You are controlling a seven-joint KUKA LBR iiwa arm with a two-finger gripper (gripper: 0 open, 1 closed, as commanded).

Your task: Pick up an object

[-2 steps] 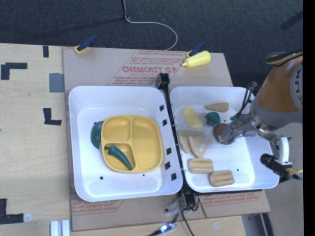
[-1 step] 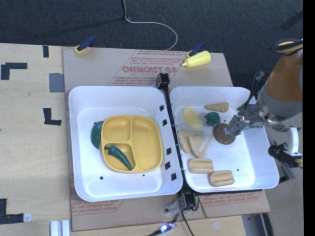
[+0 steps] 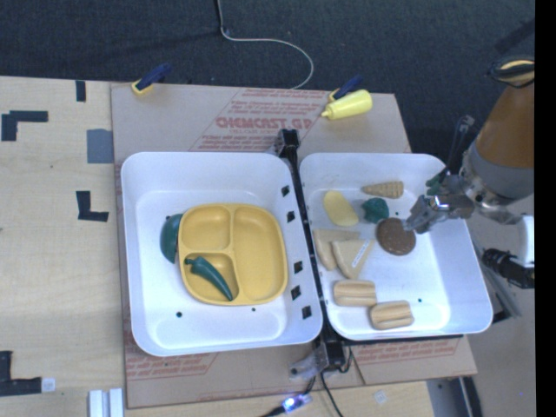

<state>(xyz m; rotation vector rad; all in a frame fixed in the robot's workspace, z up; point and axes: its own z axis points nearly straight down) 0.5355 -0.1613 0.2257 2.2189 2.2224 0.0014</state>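
The right bin (image 3: 460, 276) holds several toy foods. A brown round patty (image 3: 396, 237) lies near its middle, with a teal piece (image 3: 375, 208), a yellow lemon-like piece (image 3: 340, 208) and a ridged tan cone (image 3: 383, 189) behind it. Pale wedge slices (image 3: 343, 254) and two tan buns (image 3: 354, 292) (image 3: 390, 314) lie toward the front. My gripper (image 3: 423, 216) hangs low over the bin's right half, just right of and slightly above the patty, close to its edge. Nothing visibly sits in it.
The left bin (image 3: 143, 198) carries a yellow divided plate (image 3: 248, 246) with a green pepper (image 3: 208, 273) in its front compartment, and a dark teal object (image 3: 169, 237) beside the plate's left rim. A yellow clamp (image 3: 349, 105) sits on the cardboard behind the right bin.
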